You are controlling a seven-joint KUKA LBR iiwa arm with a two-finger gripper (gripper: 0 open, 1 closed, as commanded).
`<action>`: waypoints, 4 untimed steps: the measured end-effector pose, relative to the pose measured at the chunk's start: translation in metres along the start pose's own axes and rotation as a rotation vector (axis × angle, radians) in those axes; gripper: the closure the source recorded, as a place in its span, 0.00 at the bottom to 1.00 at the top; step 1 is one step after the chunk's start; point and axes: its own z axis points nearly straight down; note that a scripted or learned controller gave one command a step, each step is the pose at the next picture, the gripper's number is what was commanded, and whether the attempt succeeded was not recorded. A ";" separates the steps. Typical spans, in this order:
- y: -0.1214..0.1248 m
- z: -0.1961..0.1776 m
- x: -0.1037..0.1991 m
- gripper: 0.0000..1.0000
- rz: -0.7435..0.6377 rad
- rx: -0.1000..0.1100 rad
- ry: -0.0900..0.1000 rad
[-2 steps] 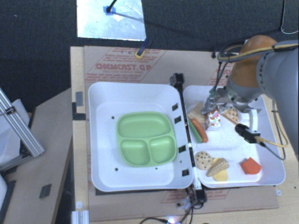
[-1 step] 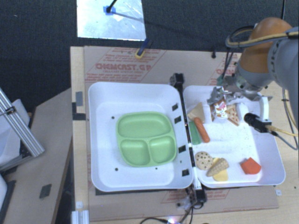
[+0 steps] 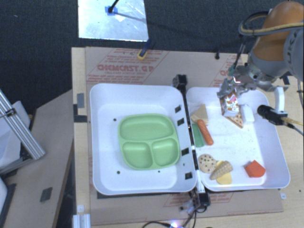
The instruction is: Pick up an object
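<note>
— What sits closest to the lens?

— Down at the near edge of my right-hand white plastic bin [image 3: 273, 182] lie a round speckled cookie [image 3: 206, 162], a tan ridged cone-shaped toy pastry [image 3: 222, 168] with a yellow wedge [image 3: 225, 178] touching it, and, well to their right, an orange-red block [image 3: 255, 169].

— And the other bin?

— My left-hand white bin [image 3: 102, 127] carries a pale green three-compartment plastic plate [image 3: 147, 140], lying flat near its middle. Black clips [image 3: 184, 122] run along the seam where the two bins meet.

— Where is your pincer?

— My two-finger pincer [image 3: 229, 93] hangs over the far part of the right bin, below my grey wrist and orange band [image 3: 282, 15]. A small printed packet, white with red markings [image 3: 230, 104], dangles upright from my fingertips, pinched at its top edge and lifted off the bin floor.

— What lies under it?

— A toy pizza slice with a brown crust [image 3: 235, 121] lies just beneath the packet's lower edge; I cannot tell whether they touch. A small white block [image 3: 247, 113] sits just beside that slice, to its right.

— Anything else in that bin?

— An orange toy carrot [image 3: 205, 132] lies beside a green strip [image 3: 196, 134] near the seam, with a tan wedge [image 3: 200, 113] just beyond them.

— And beyond the bins?

— A shiny silver sheet [image 3: 112, 12] rests on the dark floor at the far side.
</note>
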 end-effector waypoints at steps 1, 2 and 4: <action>-0.020 -0.010 0.055 1.00 -0.005 0.005 0.003; -0.027 0.000 0.109 1.00 -0.005 0.007 0.003; -0.049 -0.013 0.141 1.00 0.003 0.008 0.002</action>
